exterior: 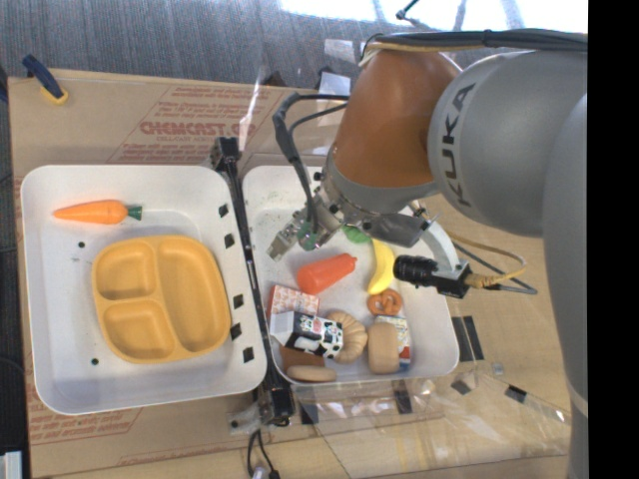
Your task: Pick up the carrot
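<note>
The carrot [92, 212] lies on its side in the left bin [40, 297], toward the upper left of the frame, its orange body pointing left and its small green top to the right. Just below it sits a yellow divided plate [158, 296] with three compartments, close to the carrot but not touching it.

The arm [469, 138] comes in from the right and hangs over the right bin [437, 317], well apart from the carrot. Its gripper [297, 238] is low over the upper left part of that bin; I cannot tell how it is set, and nothing shows in its grasp.

Below the gripper lies an orange-red cone-shaped toy [327, 271], with a yellow banana [381, 265] just to its right. Toward the bin's lower edge are a small red-and-white carton [293, 300], a black-and-white cow-patterned piece [321, 338], a tan bread roll [383, 347] and a flat brown piece [311, 373], crowded together.

Both bins rest on the cardboard-covered worktop [150, 118].
</note>
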You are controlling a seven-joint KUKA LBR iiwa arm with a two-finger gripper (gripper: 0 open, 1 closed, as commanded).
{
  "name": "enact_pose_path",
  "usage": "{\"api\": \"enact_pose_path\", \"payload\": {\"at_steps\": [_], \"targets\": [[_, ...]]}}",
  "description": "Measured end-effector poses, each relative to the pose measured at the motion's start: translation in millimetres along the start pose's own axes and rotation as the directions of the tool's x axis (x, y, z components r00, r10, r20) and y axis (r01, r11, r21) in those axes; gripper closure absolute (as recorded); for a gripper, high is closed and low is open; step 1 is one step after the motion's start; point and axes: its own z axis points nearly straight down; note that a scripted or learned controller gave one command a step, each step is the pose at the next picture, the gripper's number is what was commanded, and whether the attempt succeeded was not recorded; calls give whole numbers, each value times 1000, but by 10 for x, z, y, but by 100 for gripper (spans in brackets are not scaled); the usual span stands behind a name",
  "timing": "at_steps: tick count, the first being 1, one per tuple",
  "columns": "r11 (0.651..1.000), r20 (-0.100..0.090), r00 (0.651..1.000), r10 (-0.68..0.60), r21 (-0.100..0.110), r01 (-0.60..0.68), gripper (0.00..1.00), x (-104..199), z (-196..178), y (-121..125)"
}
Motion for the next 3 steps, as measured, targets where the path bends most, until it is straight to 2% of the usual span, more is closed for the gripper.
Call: {"api": "enact_pose_path", "payload": {"at_steps": [1, 2, 3], "targets": [[998, 6, 998, -70, -2, 70, 100, -953, -176, -1333], [938, -2, 938, -348, -3, 348, 100, -1254, 300, -1669], [820, -2, 820, -573, -5, 573, 100, -1379, 792, -1612]]}}
